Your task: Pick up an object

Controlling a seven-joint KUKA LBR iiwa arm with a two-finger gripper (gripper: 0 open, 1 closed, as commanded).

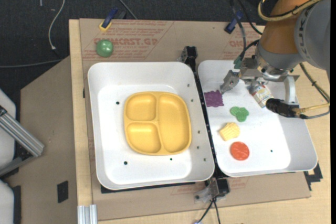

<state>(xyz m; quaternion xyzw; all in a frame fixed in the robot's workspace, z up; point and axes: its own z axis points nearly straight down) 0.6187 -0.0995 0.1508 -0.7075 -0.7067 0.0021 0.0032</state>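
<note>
Here the grey arm [294, 23] with its orange band reaches in from the right and hangs over the upper part of the right bin [294, 157]. The gripper [242, 81] points down and to the left above the bin floor; whether it is wide or narrow I cannot tell, as its tip is small and mixed with brackets and cables.

Four small things lie in the right bin. A purple piece [212, 98] sits near the bin's left wall, just left of and below the gripper, apart from it. A green piece [239, 113] lies a little below and to the right of the purple one. A pale yellow block [229, 131] lies below the green piece, and an orange-red round piece [240, 151] lies below that, nearest the bin's front edge. None of them is between the gripper's parts; all rest on the bin floor.

The left bin [105, 118] holds a yellow divided plate [157, 123] with three compartments, set about in its middle. A green ball [105, 48] rests on the cardboard-covered worktop [157, 34] beyond the left bin's far corner.
</note>
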